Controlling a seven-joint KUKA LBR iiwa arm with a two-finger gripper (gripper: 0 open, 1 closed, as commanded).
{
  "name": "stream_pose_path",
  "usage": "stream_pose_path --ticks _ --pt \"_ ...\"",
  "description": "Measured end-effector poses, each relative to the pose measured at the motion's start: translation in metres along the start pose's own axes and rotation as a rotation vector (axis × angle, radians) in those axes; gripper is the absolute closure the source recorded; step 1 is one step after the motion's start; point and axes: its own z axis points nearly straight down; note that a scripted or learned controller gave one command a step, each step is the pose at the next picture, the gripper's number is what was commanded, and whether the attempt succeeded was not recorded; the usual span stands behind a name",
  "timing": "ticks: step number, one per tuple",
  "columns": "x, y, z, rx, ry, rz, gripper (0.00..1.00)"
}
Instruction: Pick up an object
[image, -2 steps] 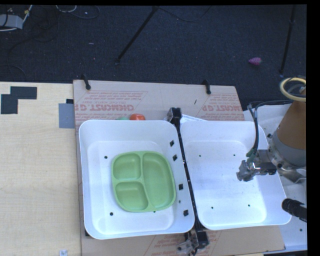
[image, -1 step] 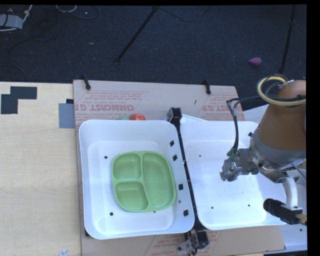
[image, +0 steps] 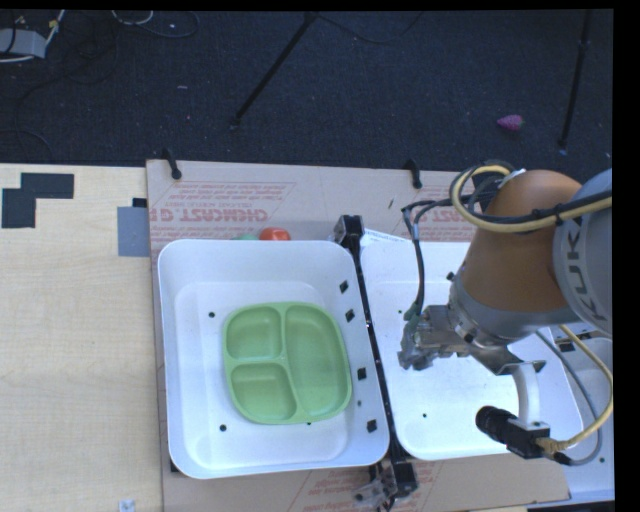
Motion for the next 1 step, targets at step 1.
stream_pose_path --ticks 1 --pt "0.0497 0.0013 0.0139 0.002 -0.001 0.002 1.0"
